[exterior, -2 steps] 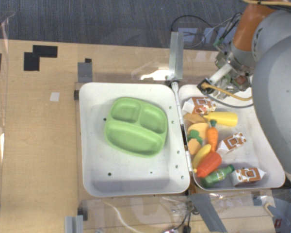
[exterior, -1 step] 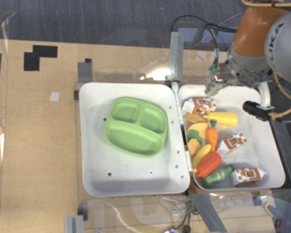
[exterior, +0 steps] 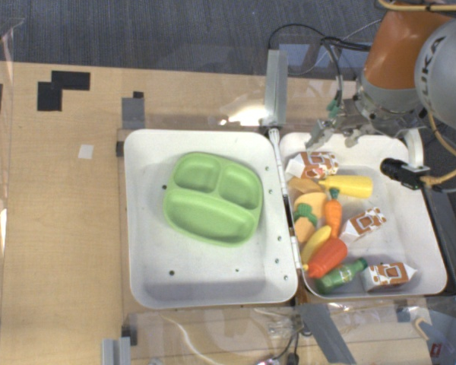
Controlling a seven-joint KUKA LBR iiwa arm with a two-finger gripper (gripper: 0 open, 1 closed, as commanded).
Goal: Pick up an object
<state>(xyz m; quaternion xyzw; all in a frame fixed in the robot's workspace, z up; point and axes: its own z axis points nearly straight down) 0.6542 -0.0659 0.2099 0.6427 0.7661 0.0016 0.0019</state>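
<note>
Farthest from the claw (exterior: 339,128), at the right bin's (exterior: 433,257) near edge: a small carton (exterior: 385,274) and a green bottle (exterior: 340,276), then a red pepper (exterior: 328,255) and a carrot (exterior: 333,211) closer in. Just short of the claw, a yellow corn cob (exterior: 348,185) and another carton (exterior: 319,160); well off to its side, a green divided plate (exterior: 213,196) in the left bin (exterior: 148,280). Poised over the right bin's far edge, holding nothing visible; open or closed, cannot tell.

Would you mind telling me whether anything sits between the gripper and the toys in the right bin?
Nothing visible does. The gripper hangs over the far rim of the right bin, with open air below it. The nearest toys, a small carton and the yellow corn, lie uncovered just in front of it.
</note>
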